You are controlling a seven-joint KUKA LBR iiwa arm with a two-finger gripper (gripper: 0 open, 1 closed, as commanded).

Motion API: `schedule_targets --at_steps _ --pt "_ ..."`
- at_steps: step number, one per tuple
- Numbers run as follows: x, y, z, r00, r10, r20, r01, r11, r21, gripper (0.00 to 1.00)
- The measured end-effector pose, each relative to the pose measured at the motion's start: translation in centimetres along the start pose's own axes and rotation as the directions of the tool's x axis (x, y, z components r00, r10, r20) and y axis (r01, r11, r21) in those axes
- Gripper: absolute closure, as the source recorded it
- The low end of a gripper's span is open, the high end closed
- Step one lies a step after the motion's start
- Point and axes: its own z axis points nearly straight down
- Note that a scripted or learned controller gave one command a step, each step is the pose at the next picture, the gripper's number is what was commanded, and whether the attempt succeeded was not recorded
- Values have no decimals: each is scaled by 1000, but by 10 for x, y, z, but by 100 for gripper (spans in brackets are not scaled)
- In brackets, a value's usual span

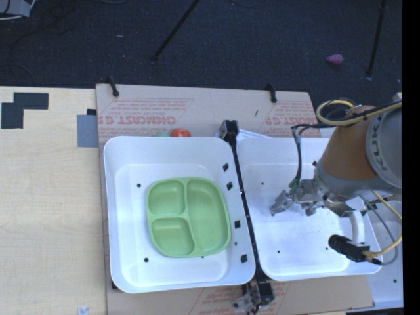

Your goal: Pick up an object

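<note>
Left bin holds a green plate with three sections, lying flat near the middle, nothing on it. Looks like molded plastic: likely light, stiff, smooth and a bit slippery, not fragile. It sits flush on the bin floor, so best hold is probably the raised outer rim or one of the dividers between sections, fingers straddling the thin wall. A small orange thing peeks past the bin's far edge, too hidden to identify. Right bin has the gripper low over its floor, well apart from the plate. Can't tell the jaws' state, too small and blurred. Nothing visibly held.
</note>
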Motion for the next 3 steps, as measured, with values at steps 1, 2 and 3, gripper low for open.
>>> schedule_targets --at_steps 1,2,3 --pt "-2 1 -14 1000 6 1 -6 1000 -4 100" --pt "-2 1 -56 1000 2 2 -2 1000 -11 100" --pt "3 7 -116 1000 -1 3 1 1000 -14 100"
